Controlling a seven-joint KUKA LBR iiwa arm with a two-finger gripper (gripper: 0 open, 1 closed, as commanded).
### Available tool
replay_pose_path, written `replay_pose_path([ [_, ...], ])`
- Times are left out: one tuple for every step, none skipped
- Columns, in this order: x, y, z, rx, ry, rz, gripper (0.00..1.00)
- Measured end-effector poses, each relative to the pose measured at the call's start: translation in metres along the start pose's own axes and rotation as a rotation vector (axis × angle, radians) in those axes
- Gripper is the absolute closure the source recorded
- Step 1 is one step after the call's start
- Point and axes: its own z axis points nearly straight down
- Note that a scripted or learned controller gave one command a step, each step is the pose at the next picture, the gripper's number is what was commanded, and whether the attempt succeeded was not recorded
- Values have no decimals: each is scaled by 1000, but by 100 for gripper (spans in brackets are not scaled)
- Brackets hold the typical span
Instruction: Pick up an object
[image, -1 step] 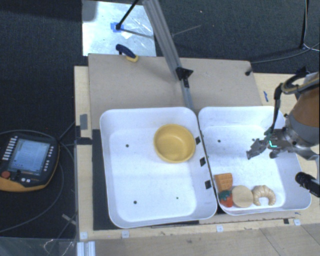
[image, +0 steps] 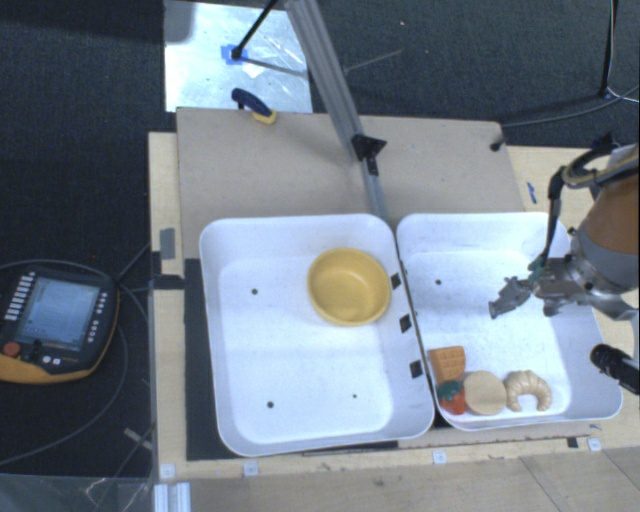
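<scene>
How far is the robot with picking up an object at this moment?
Nothing looks picked up yet. The gripper hangs over the right bin with nothing visibly held. The croissant, the round biscuit and the orange block lie at the bin's near edge; the yellow bowl sits in the left bin. Descent, grasp and lift remain.

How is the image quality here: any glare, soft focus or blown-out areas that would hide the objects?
Camera view: the white bins are bright, nearly washed out, yet the yellow bowl and the toy food in the right bin's corner read clearly; a floor patch at top glares; the gripper is slightly soft; the overall picture is low in detail.
</scene>
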Motion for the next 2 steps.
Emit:
replay_pose_path([
  [-4, -2, 61, 5, 1, 1, 0],
  [-4, -3, 113, 4, 1, 1, 0],
])
